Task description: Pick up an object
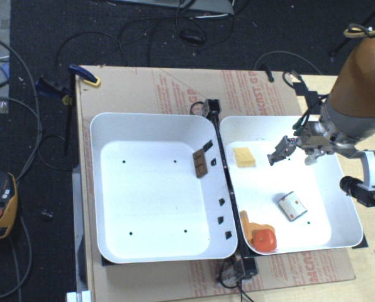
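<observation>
We find the gripper [294,151] hanging over the upper part of the right bin [345,197], reaching in from the right below the orange band of the arm [363,74]. Its two dark fingers look spread apart with white bin floor visible between them, and nothing sits between them, so we log it as released and carrying nothing.

Candidates for the pick, all in the right bin:
- A yellow block [244,157], near the bin's upper left, just to the left of the fingers and at about the same height in the view. It is squarish, with no marked long axis.
- A small grey and white box [292,206], near the middle of the bin, below the fingers in the view. It lies tilted, its long axis running from upper left to lower right.
- A red ball [264,239] against an orange piece [248,224], tucked in the lower left corner, well apart from the fingers.

The left bin [112,137] bears a brown bar [201,163] close to its right wall.

Our judgement: the yellow block is the nearest target, and the move turns on a short shift to the left before the descent. The box would need the fingers turned across its tilted long axis.

Writing: red print on the cardboard sheet [143,83] under the bins, partly covered; we can make out what looks like "KRAFT" at the top right, the rest being too small or cut off to read.
</observation>
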### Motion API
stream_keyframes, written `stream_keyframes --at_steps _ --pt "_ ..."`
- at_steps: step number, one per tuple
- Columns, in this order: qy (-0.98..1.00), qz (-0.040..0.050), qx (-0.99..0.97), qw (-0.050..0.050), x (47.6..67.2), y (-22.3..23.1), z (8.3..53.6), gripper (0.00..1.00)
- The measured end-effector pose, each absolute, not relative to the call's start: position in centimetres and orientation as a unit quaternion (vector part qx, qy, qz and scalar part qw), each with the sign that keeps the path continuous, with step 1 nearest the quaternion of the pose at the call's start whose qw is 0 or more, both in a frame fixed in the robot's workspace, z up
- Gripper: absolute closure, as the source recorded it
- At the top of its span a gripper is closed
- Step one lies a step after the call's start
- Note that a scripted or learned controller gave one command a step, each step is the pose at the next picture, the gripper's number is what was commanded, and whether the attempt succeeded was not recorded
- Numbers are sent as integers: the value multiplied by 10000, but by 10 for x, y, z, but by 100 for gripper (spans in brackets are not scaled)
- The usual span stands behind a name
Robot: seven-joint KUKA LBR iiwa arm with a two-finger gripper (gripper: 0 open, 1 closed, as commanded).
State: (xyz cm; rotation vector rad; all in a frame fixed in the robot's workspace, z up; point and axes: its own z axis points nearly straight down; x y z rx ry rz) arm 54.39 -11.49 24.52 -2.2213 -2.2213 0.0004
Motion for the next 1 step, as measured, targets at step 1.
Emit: stream_keyframes --at_steps 1 --pt "-7074 7 -7068 9 585 -120 225 0"
